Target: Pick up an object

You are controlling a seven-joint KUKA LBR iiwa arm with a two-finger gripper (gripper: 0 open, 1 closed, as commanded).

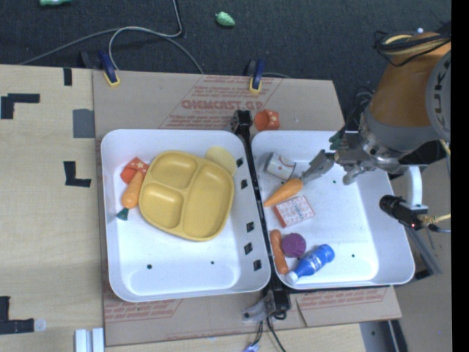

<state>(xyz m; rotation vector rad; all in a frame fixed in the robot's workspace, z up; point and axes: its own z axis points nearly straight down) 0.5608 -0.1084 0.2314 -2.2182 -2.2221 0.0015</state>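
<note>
The tool (316, 165) hovers with fingers spread in the right bin (381, 270), near its 11 o'clock corner. Just at its 7 o'clock lies a toy carrot (284, 192): probably light, stiff, slick plastic, best pinched across its thick middle.

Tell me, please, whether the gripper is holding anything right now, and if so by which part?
Nothing is seen held. The gripper hovers over the right bin, just above the carrot, with nothing visible between its fingers.
</note>
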